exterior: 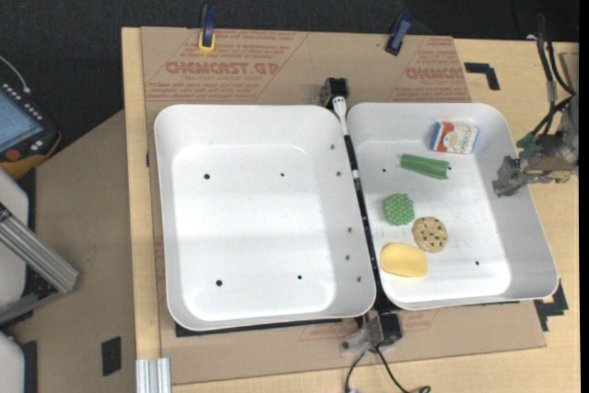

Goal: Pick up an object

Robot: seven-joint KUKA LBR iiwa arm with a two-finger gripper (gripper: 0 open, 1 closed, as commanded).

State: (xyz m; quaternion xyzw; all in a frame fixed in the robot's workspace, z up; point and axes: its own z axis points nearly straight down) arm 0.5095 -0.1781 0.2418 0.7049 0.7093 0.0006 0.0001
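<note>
The right bin (515,253) holds several small objects. A white carton with blue and red print (452,137) lies near its far side, with a green cylinder (424,166) just in front of it. Nearer the front sit a green knobbly ball (398,209), a brown speckled cookie (429,234) and a yellow lump (404,260). My gripper (509,177) hangs at the bin's right rim, right of the green cylinder and apart from every object. Nothing shows in its grasp.
The left bin (184,152) stands beside the right one on a cardboard sheet (276,60) held by two clips at the back. Cables (552,97) hang at the right edge near the arm. A grey device (18,129) sits far left.
</note>
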